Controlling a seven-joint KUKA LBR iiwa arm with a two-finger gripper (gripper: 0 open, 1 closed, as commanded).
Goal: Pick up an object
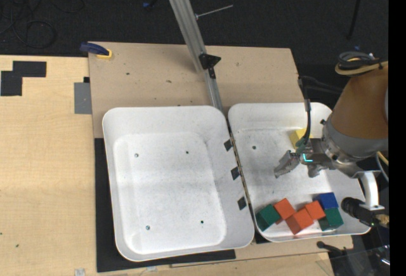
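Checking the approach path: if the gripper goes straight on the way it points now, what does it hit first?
The two-finger gripper points down-left at the bare floor of the right white bin. It would probably meet that first; the cluster of coloured blocks lies nearer the camera. Depth is uncertain.

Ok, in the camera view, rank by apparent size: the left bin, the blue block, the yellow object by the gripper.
1. Left bin, by far the largest.
2. Blue block.
3. Yellow object; it looks smallest, but the arm partly hides it, so this rank is unsure.
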